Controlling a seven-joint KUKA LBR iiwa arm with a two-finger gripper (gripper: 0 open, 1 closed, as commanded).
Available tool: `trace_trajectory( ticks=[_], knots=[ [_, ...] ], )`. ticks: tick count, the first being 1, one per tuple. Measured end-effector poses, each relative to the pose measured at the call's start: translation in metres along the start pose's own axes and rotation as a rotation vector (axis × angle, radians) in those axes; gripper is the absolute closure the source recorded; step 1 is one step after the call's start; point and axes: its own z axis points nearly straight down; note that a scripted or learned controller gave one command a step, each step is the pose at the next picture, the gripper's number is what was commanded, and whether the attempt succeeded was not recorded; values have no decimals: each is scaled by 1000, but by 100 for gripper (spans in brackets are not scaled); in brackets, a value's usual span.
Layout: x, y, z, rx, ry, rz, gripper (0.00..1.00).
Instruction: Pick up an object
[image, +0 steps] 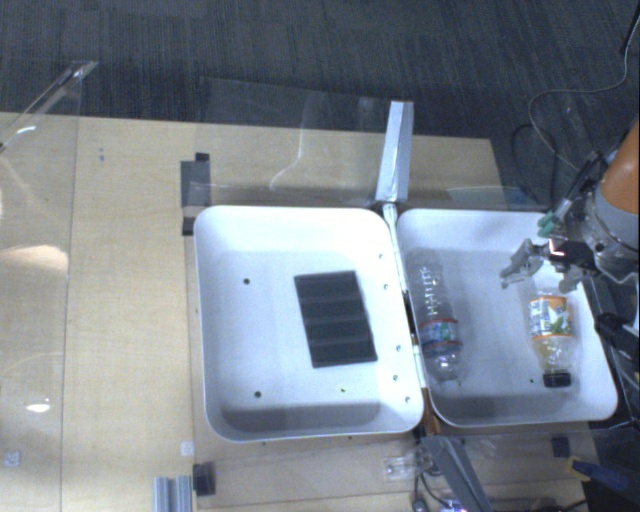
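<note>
The two-finger gripper (540, 258), fingers spread and holding nothing, hovers just above the clear plastic bottle with the orange label (551, 335) in the right-hand white bin (480, 225); the approach step is in hand, and descent and closing presumably come next.

The arm (618, 205) is cut off by the right edge; the labels on the clear bottle (437, 322) and on the orange-label bottle (551, 335) are too small to read.

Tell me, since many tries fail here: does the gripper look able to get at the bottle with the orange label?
Probably yes. The gripper hangs just above the orange-label bottle in the right bin, with nothing lying between them; the clear bottle lies apart, by the left wall.
</note>
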Motion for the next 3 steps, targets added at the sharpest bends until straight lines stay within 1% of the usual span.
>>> trace_trajectory(
  ticks=[1, 2, 3],
  knots=[
    [25, 31, 86, 0, 0, -174, 0],
    [11, 79, 49, -5, -2, -444, 0],
    [38, 87, 131, -41, -17, -401, 0]
  ],
)
